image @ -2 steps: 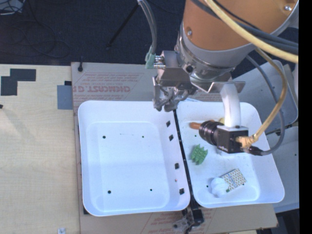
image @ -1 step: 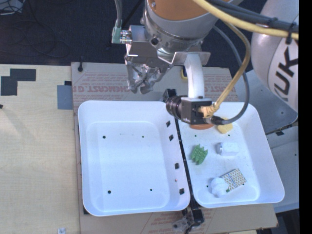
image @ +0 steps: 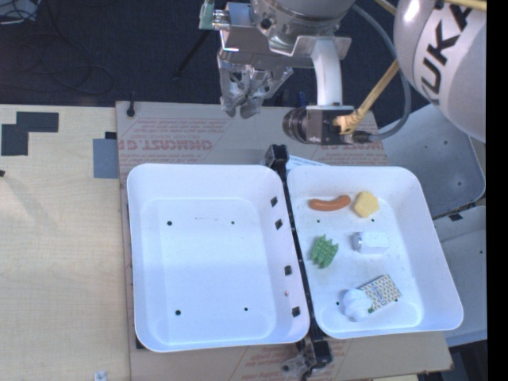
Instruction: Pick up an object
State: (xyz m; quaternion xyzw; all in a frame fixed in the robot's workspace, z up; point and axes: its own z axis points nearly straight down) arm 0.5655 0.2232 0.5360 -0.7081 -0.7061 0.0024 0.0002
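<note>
Several small objects lie in the right bin (image: 432, 236): an orange sausage-shaped piece (image: 329, 204), a yellow chunk (image: 365, 204), a green leafy piece (image: 323, 251), a small white-and-grey item (image: 369, 241), and a patterned packet with a white end (image: 369, 297). My gripper (image: 248, 101) hangs high above the back edge of the bench, beyond the left bin (image: 147, 252), far from all of them. Nothing shows between its fingers.
A black clip strip (image: 290, 252) joins the two bins along the middle. Both bins rest on a brown cardboard sheet (image: 182, 137). A grey cylinder with a yellow cable (image: 317, 125) sticks out behind the right bin.
</note>
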